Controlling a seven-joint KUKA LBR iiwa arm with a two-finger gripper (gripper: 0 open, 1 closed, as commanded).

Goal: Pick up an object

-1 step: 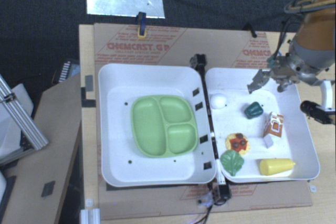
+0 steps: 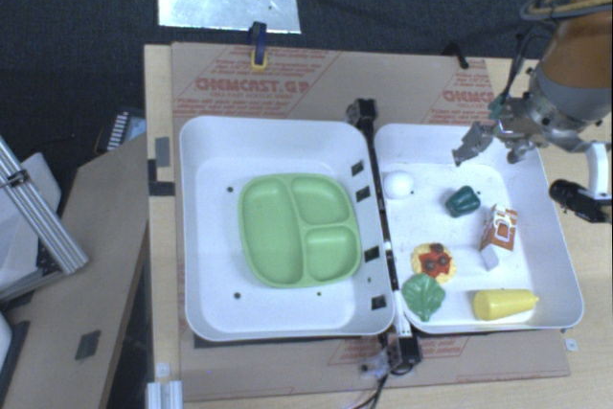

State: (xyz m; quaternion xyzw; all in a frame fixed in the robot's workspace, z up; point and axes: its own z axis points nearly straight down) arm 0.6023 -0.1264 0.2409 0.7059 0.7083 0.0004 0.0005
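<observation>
Nothing had been picked up at this moment, so, judging from how the pieces lay, the whole grasp was left to do. All the loose objects rested on the floor of the right bin (image 2: 565,302): a white ball (image 2: 397,184) near its upper left corner, a dark green pepper (image 2: 463,200) just right of that, a small carton (image 2: 498,230) toward the right wall, a round yellow piece with red spots (image 2: 433,261) lower down, a green leafy piece (image 2: 423,295) at the lower left, and a yellow piece (image 2: 504,304) at the lower right. The left bin (image 2: 201,206) held a green divided plate (image 2: 297,230). The arm came in from the upper right of the frame, wrist angled down and leftward. Its gripper (image 2: 487,141) hovered over the upper part of the right bin, above the pepper and apart from it, fingers spread with nothing between them.
</observation>
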